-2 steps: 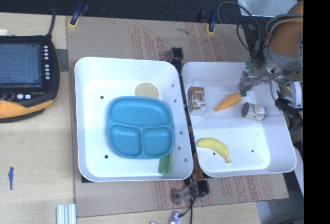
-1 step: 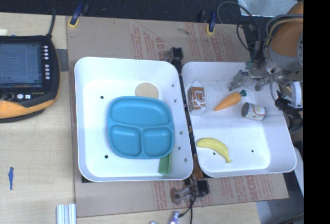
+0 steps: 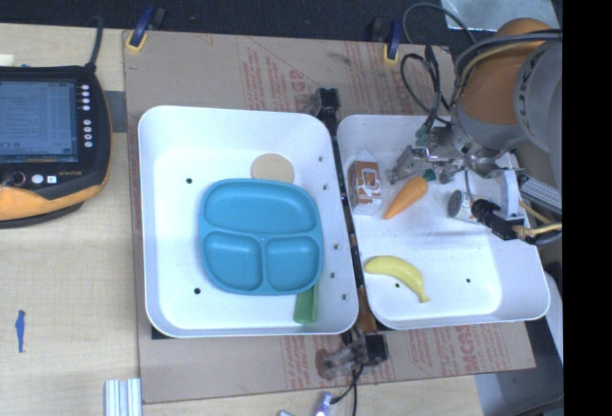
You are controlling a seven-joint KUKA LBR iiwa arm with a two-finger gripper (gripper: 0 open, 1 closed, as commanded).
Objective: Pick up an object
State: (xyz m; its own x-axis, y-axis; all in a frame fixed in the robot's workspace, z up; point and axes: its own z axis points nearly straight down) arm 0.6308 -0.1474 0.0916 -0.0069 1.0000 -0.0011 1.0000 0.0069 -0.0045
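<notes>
Nearest you, at the left bin's (image 3: 158, 213) 5 o'clock corner, a green object (image 3: 305, 307) pokes out beneath the blue divided plate (image 3: 260, 236), with a tan disc (image 3: 273, 166) at the plate's 12 o'clock. In the right bin (image 3: 516, 295), you have a banana (image 3: 398, 274) at 6 o'clock, a brown packet (image 3: 364, 183) at 9 o'clock and a toy carrot (image 3: 405, 197) beside it. The gripper (image 3: 421, 162) sits just above the carrot's thick end; whether it is spread or clamped, you cannot tell. A teach pendant (image 3: 48, 142) lies left of the bins.
</notes>
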